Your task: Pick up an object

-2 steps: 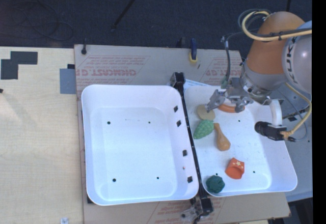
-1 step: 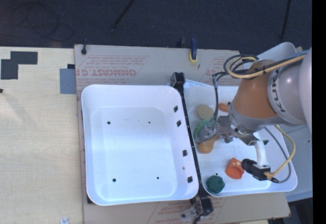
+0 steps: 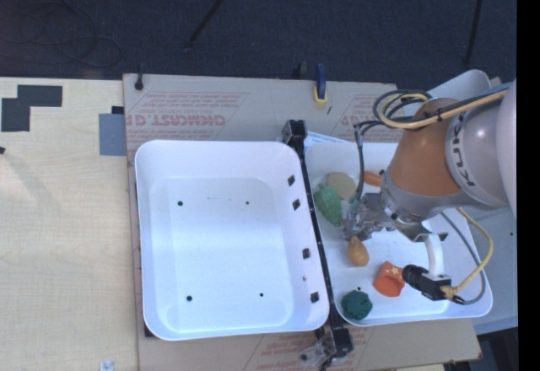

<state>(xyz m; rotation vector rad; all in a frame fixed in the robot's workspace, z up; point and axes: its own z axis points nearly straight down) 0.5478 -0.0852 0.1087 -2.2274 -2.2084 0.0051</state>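
— Where's your gripper (image 3: 361,230)?
— Low in the right bin (image 3: 481,293), just above the tan object (image 3: 359,253); a light green object (image 3: 329,205) lies just left.
— Fingers?
— You can't tell.

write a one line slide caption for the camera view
KUKA arm's gripper lowered into the right bin above a tan object, with green, orange and dark green items nearby.

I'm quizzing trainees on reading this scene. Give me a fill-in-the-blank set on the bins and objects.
1. All the objects lie in the ___ bin.
2. The dark green ball sits near that bin's ___ corner.
3. The gripper is right above the ___ object.
4. The orange block lies to the ___ of the ball.

Answers: right; bottom-left; tan; upper right
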